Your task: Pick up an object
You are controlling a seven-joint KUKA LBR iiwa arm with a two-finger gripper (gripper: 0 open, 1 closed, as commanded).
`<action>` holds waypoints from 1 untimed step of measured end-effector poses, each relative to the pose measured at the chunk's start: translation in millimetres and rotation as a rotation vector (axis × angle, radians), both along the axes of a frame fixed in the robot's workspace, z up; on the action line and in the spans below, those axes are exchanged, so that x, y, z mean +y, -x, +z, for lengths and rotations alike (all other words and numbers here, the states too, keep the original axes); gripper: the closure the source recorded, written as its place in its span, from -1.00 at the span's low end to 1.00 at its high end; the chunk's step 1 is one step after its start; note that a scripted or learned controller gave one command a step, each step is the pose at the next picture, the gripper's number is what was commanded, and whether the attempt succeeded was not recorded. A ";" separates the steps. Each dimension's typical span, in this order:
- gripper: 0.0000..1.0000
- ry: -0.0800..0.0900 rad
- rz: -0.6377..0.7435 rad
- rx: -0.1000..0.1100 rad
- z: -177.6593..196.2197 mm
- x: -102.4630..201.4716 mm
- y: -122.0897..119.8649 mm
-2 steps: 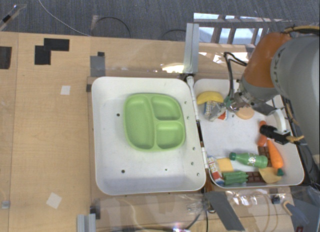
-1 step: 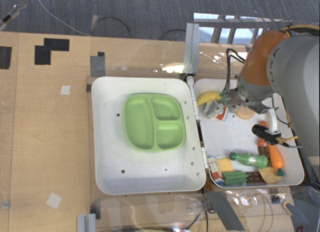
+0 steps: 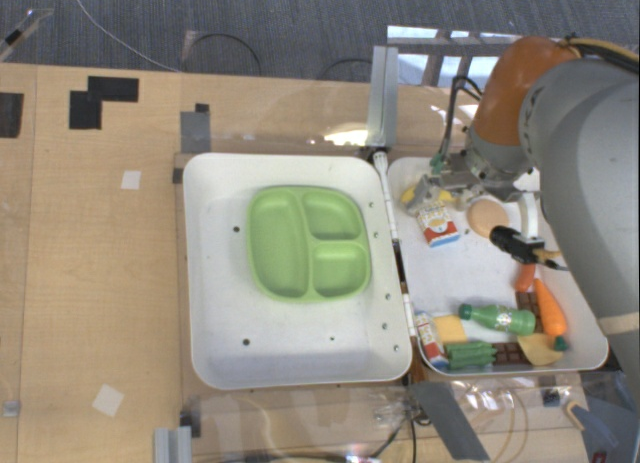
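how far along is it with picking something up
Early stage. Done so far: the arm has reached over the right bin, with the gripper low at its far left corner, over the small red and white carton and a yellow item. In hand: nothing visibly lifted. The green bottle, carrot and the rest lie in the bin. Left: grip one object and raise it. The green divided plate sits in the left bin.

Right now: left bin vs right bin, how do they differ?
The left bin holds a single green divided plate at its middle; the right bin holds a scatter of small items, including a green bottle and a carrot. The gripper hangs over the right bin, not the left bin. Both are shallow and white.
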State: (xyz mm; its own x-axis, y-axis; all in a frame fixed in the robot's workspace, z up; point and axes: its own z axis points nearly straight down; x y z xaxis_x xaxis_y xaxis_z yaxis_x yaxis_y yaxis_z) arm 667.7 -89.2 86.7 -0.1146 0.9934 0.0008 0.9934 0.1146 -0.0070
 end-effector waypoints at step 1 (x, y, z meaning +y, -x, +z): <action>-1.00 0.001 -0.015 -0.015 1.1 -3.4 26.5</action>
